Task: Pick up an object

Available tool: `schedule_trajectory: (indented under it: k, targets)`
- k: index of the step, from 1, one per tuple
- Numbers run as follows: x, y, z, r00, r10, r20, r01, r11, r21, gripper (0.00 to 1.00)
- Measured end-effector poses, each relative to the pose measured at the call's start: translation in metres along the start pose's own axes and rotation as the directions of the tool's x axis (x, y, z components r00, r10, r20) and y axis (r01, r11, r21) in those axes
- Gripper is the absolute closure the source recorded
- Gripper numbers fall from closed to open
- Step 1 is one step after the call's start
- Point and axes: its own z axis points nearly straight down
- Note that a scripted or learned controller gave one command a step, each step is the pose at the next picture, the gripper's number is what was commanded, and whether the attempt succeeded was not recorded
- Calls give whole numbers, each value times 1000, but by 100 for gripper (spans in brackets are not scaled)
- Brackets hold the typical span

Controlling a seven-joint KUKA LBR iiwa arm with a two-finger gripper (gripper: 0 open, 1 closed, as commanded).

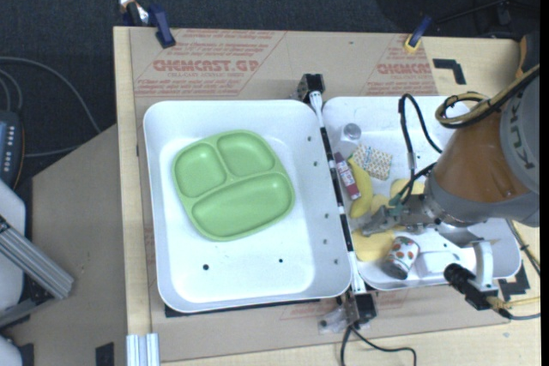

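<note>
The right bin (377,106) holds several small objects. A red-and-white tube (346,174) lies along its left wall, with a yellow banana-shaped piece (369,189) beside it. Further back are a dotted packet (375,159) and a grey round cap (352,132). Near the front sit a yellow flat piece (370,248) and a small white cup with red spots (403,254). My gripper (378,225) is low in this bin, right over the yellow pieces and just left of the cup. The wrist and cables hide its tips.
A green divided plate (233,183) lies in the left bin (171,270). A black-edged ridge (332,184) separates the two bins. The arm's orange band (467,163) and black cables (410,129) cover the right half of the right bin.
</note>
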Motion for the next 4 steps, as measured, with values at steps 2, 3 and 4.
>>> schedule_trajectory:
  k: [2, 3, 4]
  targets:
    - [2, 0, 0, 1000, 0, 1, 0, 1000, -1, 0]
    - [9, 0, 0, 1000, 0, 1, 0, 1000, -1, 0]
    - [8, 0, 0, 1000, -1, 0, 1, 1000, -1, 0]
